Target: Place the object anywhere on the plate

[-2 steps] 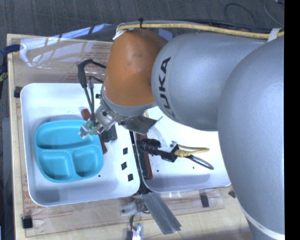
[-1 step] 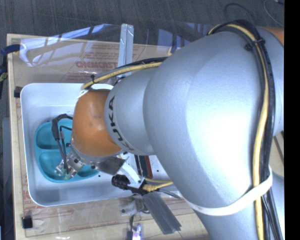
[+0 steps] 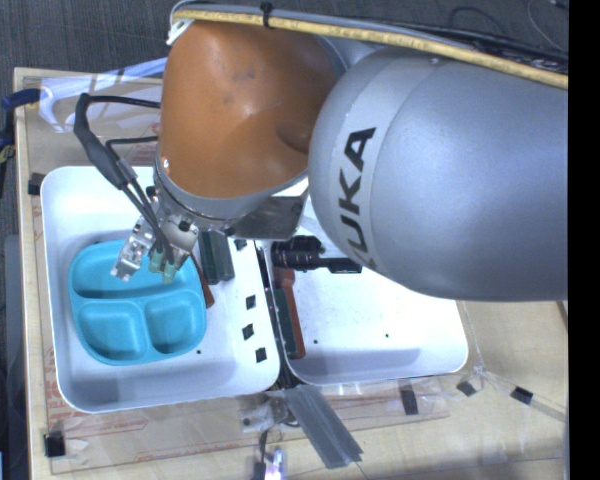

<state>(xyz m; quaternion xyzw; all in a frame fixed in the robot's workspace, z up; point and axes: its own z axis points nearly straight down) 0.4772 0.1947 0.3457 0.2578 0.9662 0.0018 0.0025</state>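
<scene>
Two white bins sat side by side on the surface [image 3: 525, 358], and we had the tool [image 3: 150, 256] down low in the plate's bin [image 3: 60, 198], with the second bin [image 3: 380, 338] lying off to the arm's side of it. Directly under the tool was the blue plate [image 3: 100, 333], a divided one. Its large compartment was right below the tip, and its two smaller compartments were just past the tip toward the camera's near edge. Right at the tip we made out a small greenish object [image 3: 166, 262], close against the tool's metal and over that large compartment.

How far the tool was open, we could not tell. The grey arm [image 3: 430, 168] and its orange band [image 3: 230, 108] loomed over it, and the tip was small and cluttered, with black cables [image 3: 100, 153] running up behind it. Nor could we say whether the object was gripped or was resting on the plate.

We judged this to be the placing step, late in the task: the carry looked done, with tool and object both above the plate. The next move, as we read it, called for a release if none had come. After that, a straight lift clear of the plate, without dragging the object over the rim. The risk was the object clinging to the tool and riding up with it.
</scene>
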